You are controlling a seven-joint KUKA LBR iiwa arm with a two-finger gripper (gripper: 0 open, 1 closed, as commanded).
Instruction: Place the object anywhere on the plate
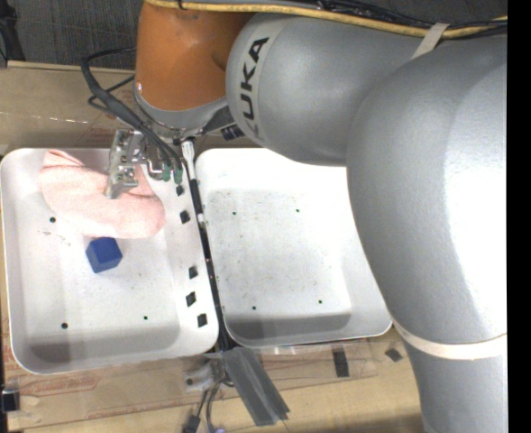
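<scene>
The gripper [121, 174] hangs over the pink plate [98, 201] at the 11 o'clock part of the left bin [22, 332]; whether it is wide or narrow cannot be told. The blue block [104, 254] lies on the bin floor just beside the plate's 6 o'clock edge, not on it. Risk: the gripper is off the block, so closing here would likely catch nothing. Open floor lies toward 5 and 7 o'clock; the right bin [283, 242] borders at 3 o'clock.
</scene>
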